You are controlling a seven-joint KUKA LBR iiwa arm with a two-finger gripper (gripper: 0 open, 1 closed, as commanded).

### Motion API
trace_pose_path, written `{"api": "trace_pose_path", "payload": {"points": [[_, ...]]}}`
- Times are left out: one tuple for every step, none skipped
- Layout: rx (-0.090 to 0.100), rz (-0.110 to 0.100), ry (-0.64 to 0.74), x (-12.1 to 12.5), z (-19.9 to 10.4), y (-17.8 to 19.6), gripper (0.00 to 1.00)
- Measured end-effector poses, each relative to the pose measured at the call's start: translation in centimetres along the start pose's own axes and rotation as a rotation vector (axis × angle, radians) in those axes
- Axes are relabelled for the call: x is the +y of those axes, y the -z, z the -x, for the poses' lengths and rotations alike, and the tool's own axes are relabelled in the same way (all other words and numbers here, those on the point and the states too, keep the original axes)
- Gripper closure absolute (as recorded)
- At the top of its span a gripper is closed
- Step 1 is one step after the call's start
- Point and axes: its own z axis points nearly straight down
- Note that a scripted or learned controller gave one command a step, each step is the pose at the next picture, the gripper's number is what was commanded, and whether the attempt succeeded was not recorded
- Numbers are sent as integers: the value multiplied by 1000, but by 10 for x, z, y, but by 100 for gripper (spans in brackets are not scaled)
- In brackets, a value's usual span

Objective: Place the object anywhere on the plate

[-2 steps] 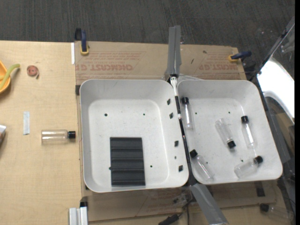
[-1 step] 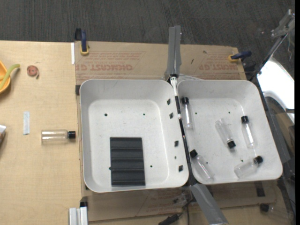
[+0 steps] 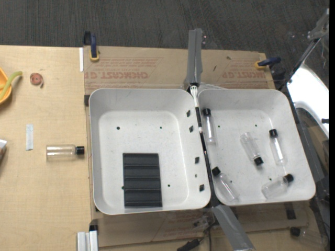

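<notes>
floor: dark grey ribbed carpet [image 3: 157,12] across 12 o'clock | bench: pale wooden tabletop [image 3: 42,192] at 9 o'clock | cover: brown printed cardboard sheet [image 3: 141,69] under the bins, held by a blue clamp [image 3: 90,42] at 11 o'clock and another blue clamp [image 3: 268,63] at 1 o'clock | light: even, soft

At the scene's right edge, a stretch of the arm [image 3: 310,90] shows as a smooth, rounded shell, pale grey to almost white, with a softly curved outline and a faint sheen. Its details are too blurred to make out.
</notes>
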Motion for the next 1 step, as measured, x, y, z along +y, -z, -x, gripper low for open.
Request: {"api": "trace_pose_path", "payload": {"points": [[0, -3, -268, -16, -33, -1, 0]]}}
